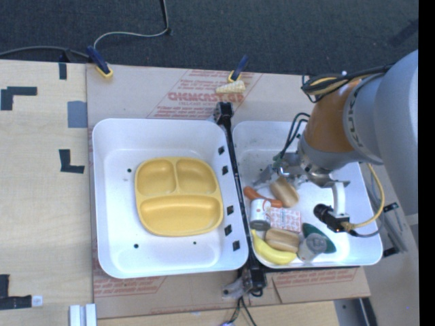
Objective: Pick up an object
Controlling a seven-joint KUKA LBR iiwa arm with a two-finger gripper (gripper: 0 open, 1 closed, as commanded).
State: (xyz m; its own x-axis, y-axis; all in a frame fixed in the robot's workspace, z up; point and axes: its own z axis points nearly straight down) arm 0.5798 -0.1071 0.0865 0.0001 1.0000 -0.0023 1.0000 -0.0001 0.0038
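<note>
The grey arm's tool (284, 175) hangs low in the right white bin (360, 250), just above a tan bread roll (285, 193). Whether it is open, closed or gripping, I cannot tell. A yellow divided plate (179, 196) lies in the left white bin (112, 141).

Two bins sit side by side on the table, their inner walls touching along the middle. The left bin (109, 202) holds a divided plate (179, 195) near its centre. The right bin (360, 250) carries a cluster of things along its left wall and near edge: a carrot (253, 193) by the wall, a bread roll (285, 193) just right of it, a can (259, 214) and a packet (285, 218) nearer, then a second roll (282, 238) resting against a banana (272, 252) at the near edge, with a cup (310, 247) to their right. The claw (285, 170) hangs over the bin's middle, just behind the first roll, the arm (336, 124) entering from the table's right edge
</note>
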